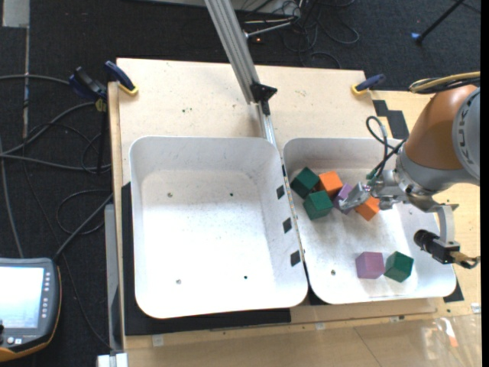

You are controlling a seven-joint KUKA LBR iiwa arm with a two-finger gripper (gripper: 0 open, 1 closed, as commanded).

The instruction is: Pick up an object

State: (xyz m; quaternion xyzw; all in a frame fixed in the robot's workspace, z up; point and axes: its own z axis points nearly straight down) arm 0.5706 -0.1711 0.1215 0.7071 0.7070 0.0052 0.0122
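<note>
Reaching in from the right edge of the bench, the grey arm with its orange band bends down over the right bin; its gripper sits low in that bin's middle, toward the far wall; whether the jaws are open or closed cannot be told, since the wrist and nearby blocks crowd them; no block can be seen clearly between them.

Just beside the gripper lies a small purple block, touching or nearly touching it on the side toward the bin divider; an orange block lies against the gripper on the near side; whether either is gripped cannot be told.

Toward the far left corner of the right bin sits a cluster: a dark green block, a second orange block touching it, and another green block just in front of them.

Near the front edge of the same bin, well apart from the cluster, a larger purple block and a green block sit side by side, touching.

The left bin lies alongside, its right wall meeting the right bin's left wall; a slanted metal rail runs from the far edge of the bench down to that seam.
</note>
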